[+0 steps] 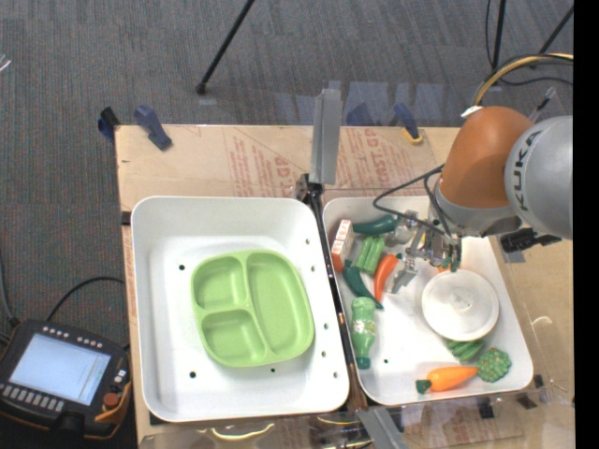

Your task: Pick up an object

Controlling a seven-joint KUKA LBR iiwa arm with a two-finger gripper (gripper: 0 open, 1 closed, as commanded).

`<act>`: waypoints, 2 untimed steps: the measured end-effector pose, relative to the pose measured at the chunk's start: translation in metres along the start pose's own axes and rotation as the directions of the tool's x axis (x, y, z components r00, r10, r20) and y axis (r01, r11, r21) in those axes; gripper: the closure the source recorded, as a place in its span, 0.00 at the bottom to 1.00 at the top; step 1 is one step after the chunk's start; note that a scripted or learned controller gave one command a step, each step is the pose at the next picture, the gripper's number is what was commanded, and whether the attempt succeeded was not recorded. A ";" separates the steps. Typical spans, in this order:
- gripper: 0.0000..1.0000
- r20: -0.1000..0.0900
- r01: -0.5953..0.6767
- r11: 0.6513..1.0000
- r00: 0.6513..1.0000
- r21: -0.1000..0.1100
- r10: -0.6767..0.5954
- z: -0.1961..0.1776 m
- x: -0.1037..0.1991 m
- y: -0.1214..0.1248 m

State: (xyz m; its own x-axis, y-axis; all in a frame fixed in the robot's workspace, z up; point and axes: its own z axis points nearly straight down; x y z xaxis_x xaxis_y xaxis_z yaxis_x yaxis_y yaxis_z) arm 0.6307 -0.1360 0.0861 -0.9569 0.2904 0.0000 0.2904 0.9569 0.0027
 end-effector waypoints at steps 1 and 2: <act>0.00 -0.001 -0.030 1.000 1.000 0.003 0.030 0.000 0.026 0.049; 0.00 -0.002 0.091 0.996 0.996 0.003 -0.091 0.000 0.037 -0.044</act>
